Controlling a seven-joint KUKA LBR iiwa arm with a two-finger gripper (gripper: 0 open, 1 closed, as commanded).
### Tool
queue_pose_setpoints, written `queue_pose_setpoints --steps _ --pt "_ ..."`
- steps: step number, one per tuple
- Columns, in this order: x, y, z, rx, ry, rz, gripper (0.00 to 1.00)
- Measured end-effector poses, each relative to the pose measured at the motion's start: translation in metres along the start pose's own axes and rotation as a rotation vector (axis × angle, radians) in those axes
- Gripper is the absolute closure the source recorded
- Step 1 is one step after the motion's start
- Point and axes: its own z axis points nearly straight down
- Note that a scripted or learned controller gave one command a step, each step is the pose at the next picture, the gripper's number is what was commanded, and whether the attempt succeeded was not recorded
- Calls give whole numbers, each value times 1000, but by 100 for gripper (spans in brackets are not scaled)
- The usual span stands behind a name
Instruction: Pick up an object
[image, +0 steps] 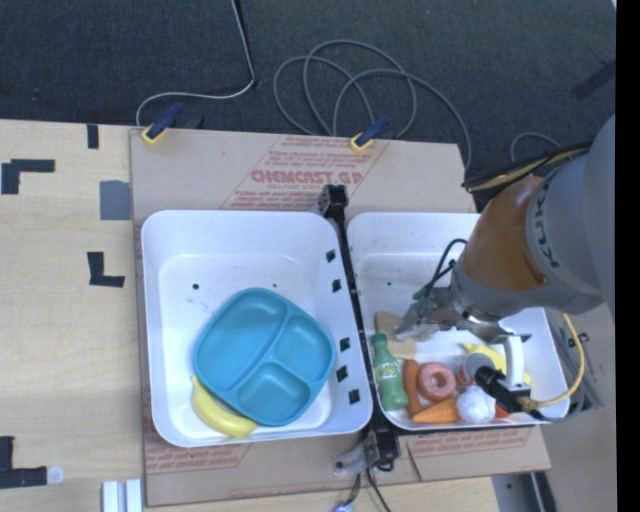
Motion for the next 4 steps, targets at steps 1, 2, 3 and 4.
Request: queue_pose_setpoints --steps 1,2,3,4 --pt "7 -26 -1 16 3 0 100" --pt "52 14 -108 0 3 -8 100" --pt "90 21 -86 15 3 -5 100" --pt "30 87 -132 5 -1 0 100"
